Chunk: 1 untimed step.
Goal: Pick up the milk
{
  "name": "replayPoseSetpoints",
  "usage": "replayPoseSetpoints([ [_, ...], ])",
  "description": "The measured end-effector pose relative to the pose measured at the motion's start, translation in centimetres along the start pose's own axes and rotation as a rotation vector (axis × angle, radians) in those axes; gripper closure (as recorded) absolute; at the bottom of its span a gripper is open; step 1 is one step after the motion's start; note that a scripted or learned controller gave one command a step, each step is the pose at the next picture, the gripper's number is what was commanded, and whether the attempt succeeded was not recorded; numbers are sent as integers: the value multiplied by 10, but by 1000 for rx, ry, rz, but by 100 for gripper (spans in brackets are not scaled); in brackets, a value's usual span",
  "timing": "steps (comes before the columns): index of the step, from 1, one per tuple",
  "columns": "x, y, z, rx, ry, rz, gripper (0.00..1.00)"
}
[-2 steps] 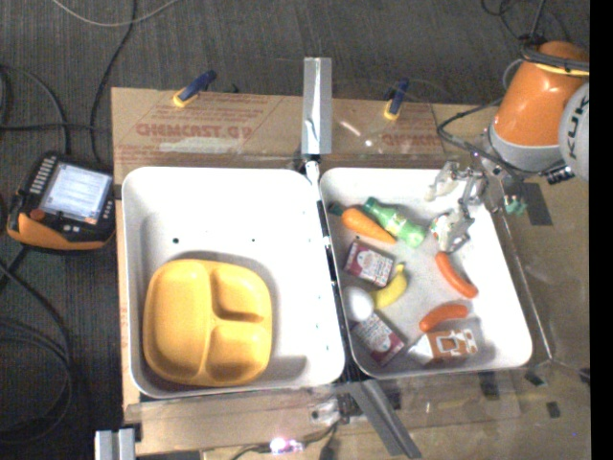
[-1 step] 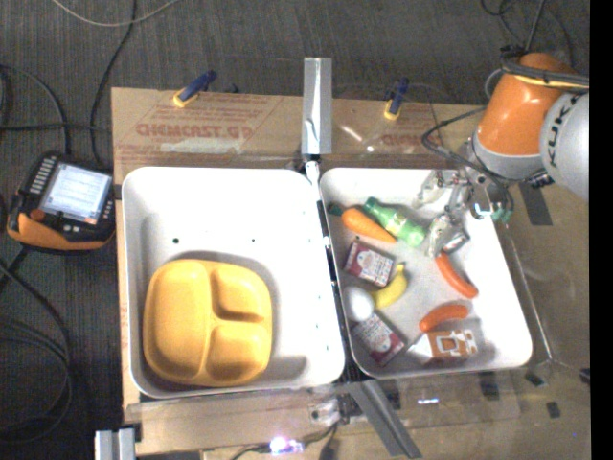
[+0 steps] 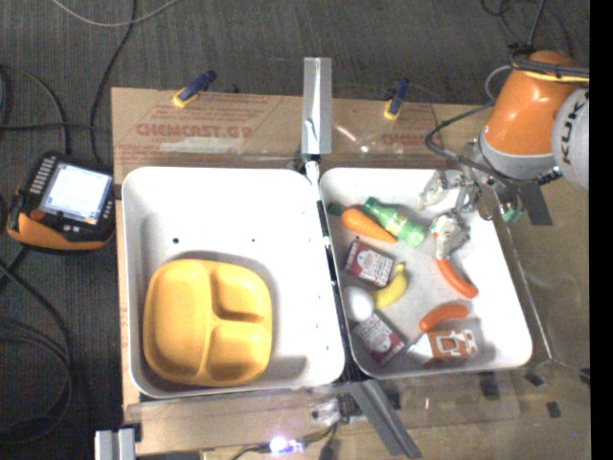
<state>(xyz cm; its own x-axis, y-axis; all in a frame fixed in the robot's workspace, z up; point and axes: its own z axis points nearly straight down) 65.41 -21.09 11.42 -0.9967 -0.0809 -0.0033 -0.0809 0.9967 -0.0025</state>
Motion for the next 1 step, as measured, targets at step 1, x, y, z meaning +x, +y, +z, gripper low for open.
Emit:
replayPoseSetpoints([
  [1, -15, -12, 17, 0, -1, -65, 0],
])
